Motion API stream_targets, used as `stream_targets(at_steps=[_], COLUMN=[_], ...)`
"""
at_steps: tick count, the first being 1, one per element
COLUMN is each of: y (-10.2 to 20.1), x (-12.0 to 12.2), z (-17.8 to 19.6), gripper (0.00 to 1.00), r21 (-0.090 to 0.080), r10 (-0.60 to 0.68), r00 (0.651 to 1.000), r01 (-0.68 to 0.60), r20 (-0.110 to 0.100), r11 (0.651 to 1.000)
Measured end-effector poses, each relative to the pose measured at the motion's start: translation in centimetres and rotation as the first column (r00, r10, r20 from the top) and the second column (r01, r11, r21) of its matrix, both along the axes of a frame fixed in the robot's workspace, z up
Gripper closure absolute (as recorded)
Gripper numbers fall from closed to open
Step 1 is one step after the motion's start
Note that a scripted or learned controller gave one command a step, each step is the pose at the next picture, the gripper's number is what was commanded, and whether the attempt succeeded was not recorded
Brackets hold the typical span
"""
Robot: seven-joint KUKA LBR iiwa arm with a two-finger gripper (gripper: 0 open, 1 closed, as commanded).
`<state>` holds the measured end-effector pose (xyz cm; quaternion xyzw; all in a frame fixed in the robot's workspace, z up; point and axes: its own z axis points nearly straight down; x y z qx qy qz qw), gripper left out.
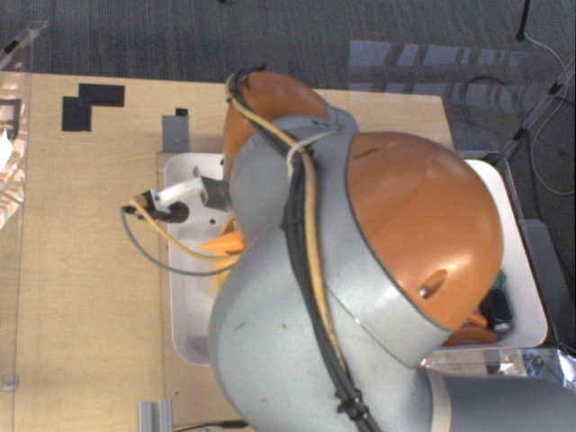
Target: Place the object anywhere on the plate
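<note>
The bulky grey arm (297, 331) with its orange dome-shaped joint covers fills the near part of the view, hiding most of both containers. Past its right flank, the right shallow white bin (526, 277) holds a dark green-and-black item (497, 304) beside an orange piece (468, 336), both partly hidden. Farther left, the left shallow white bin (184, 331) contains a small orange object (225, 242) against the arm's edge. The pincer is hidden behind the arm; its state cannot be told.
</note>
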<state>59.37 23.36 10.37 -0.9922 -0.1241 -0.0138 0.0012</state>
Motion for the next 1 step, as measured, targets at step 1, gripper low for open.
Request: stream_targets(at_steps=[1], y=[0.01], x=[-0.69], z=[0.09], gripper=[1.00], r21=[0.001], r10=[-0.042], r00=[0.999], r01=[0.042], r20=[0.020], r11=[0.999])
